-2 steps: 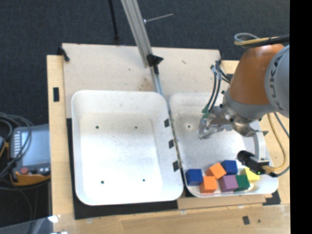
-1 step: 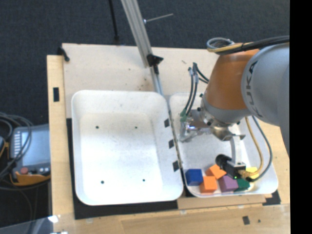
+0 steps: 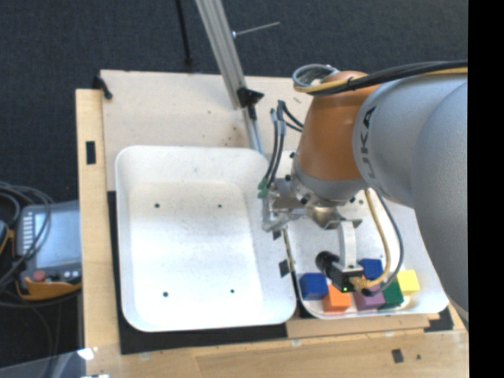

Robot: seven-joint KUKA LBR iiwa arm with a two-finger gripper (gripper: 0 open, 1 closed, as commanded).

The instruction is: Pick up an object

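Note:
Several small blocks lie bunched at the near end of the right bin [image 3: 309,305]: a blue block [image 3: 313,285], an orange block [image 3: 339,300], a purple block [image 3: 368,298], a green block [image 3: 391,294], a yellow block [image 3: 407,280] and a second blue block [image 3: 371,268]. The grey arm with its orange band [image 3: 335,144] covers most of that bin. My gripper [image 3: 277,213] hangs below the wrist near the wall between the two bins, up the bin from the blocks and apart from them. I see nothing held in it.
The left bin [image 3: 189,235] is a shallow white tray beside the right one. An aluminium post [image 3: 224,42] rises slanted from behind the bins. A screen unit with cables [image 3: 47,246] sits off the bench at far left.

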